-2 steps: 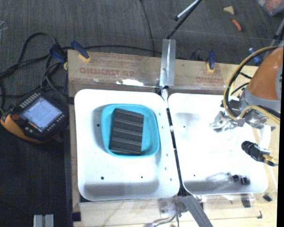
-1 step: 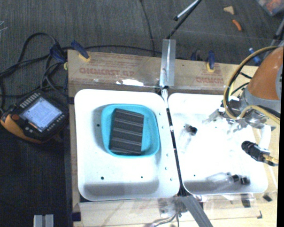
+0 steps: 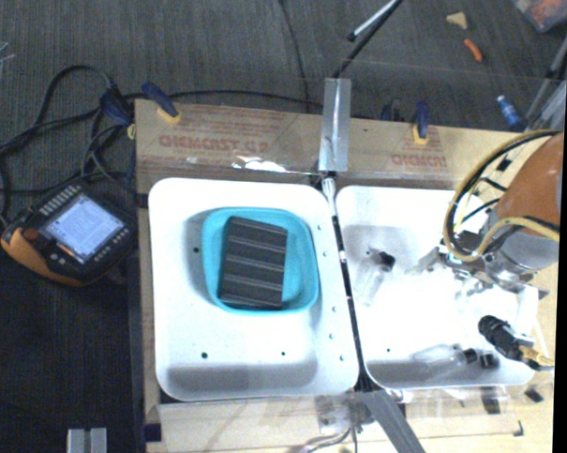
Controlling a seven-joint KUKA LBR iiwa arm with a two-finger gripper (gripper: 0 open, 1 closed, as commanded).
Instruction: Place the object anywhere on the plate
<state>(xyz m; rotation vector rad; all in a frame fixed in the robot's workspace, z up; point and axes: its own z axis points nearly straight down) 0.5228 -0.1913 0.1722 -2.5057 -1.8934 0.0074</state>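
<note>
Judging by the layout, looked like the closing step: found the dark ribbed block (image 3: pixel 254 262) already lying flat on the teal plate (image 3: pixel 304 286), well apart from the gripper (image 3: pixel 474 271) and across the rim shared by the two bins, in the left bin (image 3: pixel 166 347), the one farther from the gripper. Hung over the right bin (image 3: pixel 399 367), with the block nowhere near it and nothing seen in its grasp; could not tell from this slant how wide it stood. Called for little next, by that reading: no fresh pick, at most a clear lift away from the bins without crossing toward the plate. Lay with its long axis running away from the near edge of the bench toward the far edge, tipped slightly off square, its ribs running crosswise toward the gripper's side. Sat wholly within the plate's rim, nearer the side away from the gripper.
</note>
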